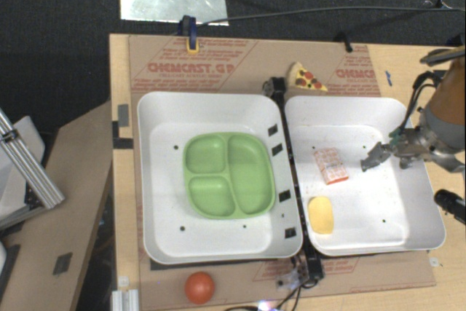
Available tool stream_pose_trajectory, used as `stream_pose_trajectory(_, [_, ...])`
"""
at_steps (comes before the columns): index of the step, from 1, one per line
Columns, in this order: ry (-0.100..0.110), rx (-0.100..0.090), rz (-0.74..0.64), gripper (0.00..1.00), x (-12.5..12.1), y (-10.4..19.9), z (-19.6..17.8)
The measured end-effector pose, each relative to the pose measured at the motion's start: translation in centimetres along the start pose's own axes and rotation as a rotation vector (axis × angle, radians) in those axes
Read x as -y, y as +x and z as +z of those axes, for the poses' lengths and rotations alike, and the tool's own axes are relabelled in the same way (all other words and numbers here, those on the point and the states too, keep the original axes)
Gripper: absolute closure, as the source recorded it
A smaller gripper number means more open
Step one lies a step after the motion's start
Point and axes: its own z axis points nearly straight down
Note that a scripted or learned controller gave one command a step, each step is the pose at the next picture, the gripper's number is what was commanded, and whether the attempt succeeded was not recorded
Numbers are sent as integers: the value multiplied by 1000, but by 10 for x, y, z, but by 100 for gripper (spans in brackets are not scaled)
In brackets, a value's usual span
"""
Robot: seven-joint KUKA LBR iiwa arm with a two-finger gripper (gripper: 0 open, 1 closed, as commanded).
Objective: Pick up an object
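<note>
Now the jaws (373, 159) hang over the right bin (415, 229), near its right wall, and I cannot tell if they are open or closed. Inside the right bin, a red-and-white packet (330, 165) lies left of the jaws and apart from them, and a yellow piece (321, 215) lies below the packet. Left of the right bin, the left bin (156, 229) carries a green divided plate (228, 175).
</note>
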Motion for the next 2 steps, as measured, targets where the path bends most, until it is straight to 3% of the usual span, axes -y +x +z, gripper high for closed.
stream_pose_trajectory(1, [0,0,1,0,9,2,48])
stream_pose_trajectory(2, [-5,2,0,100,8,1,35])
